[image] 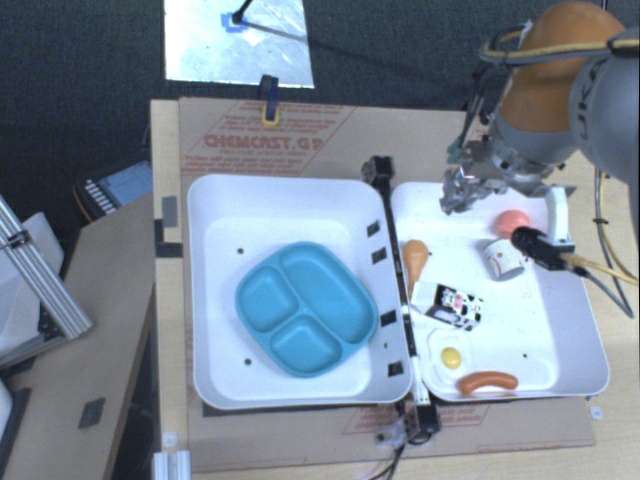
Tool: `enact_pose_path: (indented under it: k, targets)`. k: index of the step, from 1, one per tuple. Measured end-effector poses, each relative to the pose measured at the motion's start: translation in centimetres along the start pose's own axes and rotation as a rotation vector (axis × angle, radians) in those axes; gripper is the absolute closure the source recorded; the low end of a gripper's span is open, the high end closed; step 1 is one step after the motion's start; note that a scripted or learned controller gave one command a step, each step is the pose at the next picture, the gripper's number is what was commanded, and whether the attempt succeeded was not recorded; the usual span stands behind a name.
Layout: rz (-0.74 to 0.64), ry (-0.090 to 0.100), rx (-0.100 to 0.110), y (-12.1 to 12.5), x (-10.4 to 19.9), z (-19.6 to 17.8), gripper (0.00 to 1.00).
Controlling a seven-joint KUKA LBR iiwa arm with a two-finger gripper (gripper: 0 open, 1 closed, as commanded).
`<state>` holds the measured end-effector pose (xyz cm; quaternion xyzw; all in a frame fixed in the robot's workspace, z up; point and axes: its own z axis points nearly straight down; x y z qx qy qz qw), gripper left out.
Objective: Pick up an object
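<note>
White plastic bins sit side by side on a tan bench top printed with red lettering. Left bin: a blue divided tray with three compartments lies near its middle, slightly toward the near edge. A black hinged divider strip runs between the two bins.

Right bin, contents noted:
- orange carrot-shaped toy, close to the left wall, narrow end pointing toward the near edge
- black-and-white patterned card or packet, near the bin's middle, tilted
- fried-egg toy, yellow yolk on white, near the near-left corner
- sausage-shaped toy, reddish orange, lying along the near edge just right of the egg
- small white cup-like item, toward the right-middle
- pink ball, just beyond the cup, partly covered by a black part of the arm's tooling

Grey arm with its orange band reaches in from the right. The gripper hangs over the far-left corner of the right bin, tip pointing down, apart from every object. Whether its tool is wide or narrow cannot be told at this angle. Nothing shows between its tips.

A shiny foil sheet lies on the dark floor beyond the bench's far edge.
</note>
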<state>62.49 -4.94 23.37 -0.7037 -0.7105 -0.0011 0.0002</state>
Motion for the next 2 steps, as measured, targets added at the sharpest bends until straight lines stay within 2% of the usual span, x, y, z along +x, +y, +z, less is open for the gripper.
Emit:
enact_pose_path:
  k: [1,2]
  targets:
    - [-0.001,0.0,0.0,0.8,5.5,1.2,1.0]
    - [-0.001,0.001,-0.003,1.8,10.9,0.0,1.0]
